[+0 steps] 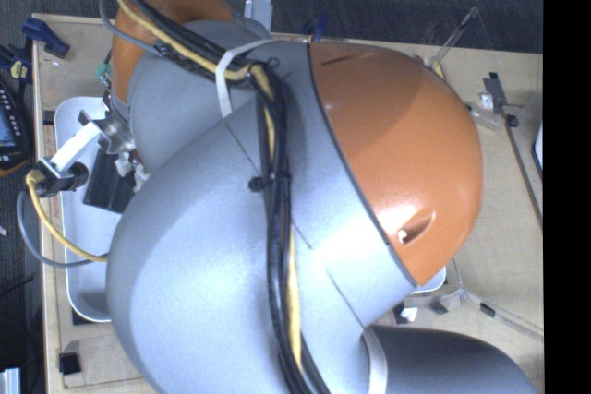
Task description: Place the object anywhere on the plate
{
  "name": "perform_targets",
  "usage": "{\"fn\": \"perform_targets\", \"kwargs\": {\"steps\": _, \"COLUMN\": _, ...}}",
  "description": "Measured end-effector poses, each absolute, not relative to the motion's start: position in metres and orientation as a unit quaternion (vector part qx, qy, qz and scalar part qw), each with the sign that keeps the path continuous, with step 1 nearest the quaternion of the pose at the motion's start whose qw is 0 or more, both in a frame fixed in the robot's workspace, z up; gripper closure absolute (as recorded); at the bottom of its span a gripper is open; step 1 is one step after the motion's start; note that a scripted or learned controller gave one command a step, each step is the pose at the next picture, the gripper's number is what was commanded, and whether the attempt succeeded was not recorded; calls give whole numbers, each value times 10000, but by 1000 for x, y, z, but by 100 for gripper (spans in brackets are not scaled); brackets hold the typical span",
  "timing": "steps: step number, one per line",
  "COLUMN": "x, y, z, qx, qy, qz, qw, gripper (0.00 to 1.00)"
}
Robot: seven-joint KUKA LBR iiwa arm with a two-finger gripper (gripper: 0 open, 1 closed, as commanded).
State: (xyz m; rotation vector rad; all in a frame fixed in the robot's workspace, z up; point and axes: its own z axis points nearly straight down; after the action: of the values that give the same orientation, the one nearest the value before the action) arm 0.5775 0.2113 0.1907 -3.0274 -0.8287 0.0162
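My grey arm [277, 226] with its orange band [406, 152] covers most of the camera view and hides nearly all of both bins. The wrist end reaches over the left bin [63, 120], where the gripper [109, 173] appears as a black block with a white fitting beside it. Cables run along the arm down to it. What lies under the gripper is hidden by the arm.
The left bin's white rim [85, 304] curves along the view's left side. A yellow cable [55, 240] loops over it. Blue clamps [42, 34] sit at the bench's back left corner. Bare wooden bench [503, 198] shows to the right with thin metal brackets.
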Motion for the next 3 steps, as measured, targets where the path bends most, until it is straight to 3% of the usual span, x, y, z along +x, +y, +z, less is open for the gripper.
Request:
{"fn": "perform_targets", "kwargs": {"steps": 1, "x": 629, "y": 202, "z": 177, "qx": -9746, "qy": -2238, "qz": 12, "qw": -1, "gripper": 100}}
{"fn": "perform_targets", "kwargs": {"steps": 2, "x": 645, "y": 181, "z": 219, "qx": -9947, "qy": -1029, "qz": -1, "qw": -7, "gripper": 100}}
{"fn": "perform_targets", "kwargs": {"steps": 3, "x": 651, "y": 210, "z": 282, "qx": -9947, "qy": -1029, "qz": -15, "qw": -4, "gripper": 100}}
